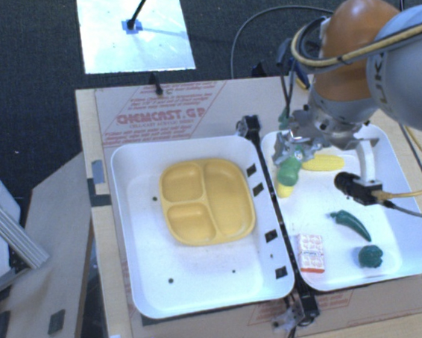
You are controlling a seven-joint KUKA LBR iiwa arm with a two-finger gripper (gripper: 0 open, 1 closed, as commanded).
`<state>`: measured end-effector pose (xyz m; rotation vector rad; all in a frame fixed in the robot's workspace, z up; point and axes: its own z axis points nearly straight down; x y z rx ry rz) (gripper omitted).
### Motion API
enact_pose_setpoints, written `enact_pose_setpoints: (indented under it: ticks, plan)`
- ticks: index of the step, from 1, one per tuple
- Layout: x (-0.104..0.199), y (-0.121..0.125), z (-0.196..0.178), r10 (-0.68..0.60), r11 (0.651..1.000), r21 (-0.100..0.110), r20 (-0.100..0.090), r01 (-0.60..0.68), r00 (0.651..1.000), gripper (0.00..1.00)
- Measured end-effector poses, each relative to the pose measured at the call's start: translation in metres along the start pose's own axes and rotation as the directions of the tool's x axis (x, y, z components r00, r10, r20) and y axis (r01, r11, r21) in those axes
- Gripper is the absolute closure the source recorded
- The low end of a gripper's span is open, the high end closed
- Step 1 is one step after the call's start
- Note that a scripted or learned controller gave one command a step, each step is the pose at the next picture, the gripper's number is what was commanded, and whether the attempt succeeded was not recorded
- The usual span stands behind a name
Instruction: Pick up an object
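Observation:
My gripper (291, 151) hangs over the far left part of the right bin (409, 203). Directly beneath it, touching or nearly touching, is a green pear-shaped object (289, 170). That object rests over a small yellow piece (284, 190) by the bin's left wall. A yellow banana-like object (323, 162) lies just to the right of the gripper. Nearer the front lie a dark green pepper (350, 224), a green broccoli piece (369, 256) and a small white and red box (310, 253).
The left bin (139, 232) holds a yellow divided plate (205, 201). A black divider with clips (268, 196) runs between the bins. The grey arm with its orange band (357, 25) looms over the right bin's far side, and a black cable end (355, 187) hangs above the bin.

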<state>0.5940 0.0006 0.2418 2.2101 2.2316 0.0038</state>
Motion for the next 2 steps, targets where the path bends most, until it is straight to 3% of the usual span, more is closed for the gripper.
enact_pose_setpoints:
  ticks: [2]
  plan:
    - [0.087, 0.059, 0.003, 0.001, 1.000, -0.003, 0.000, -0.001, 1.000, 1.00]
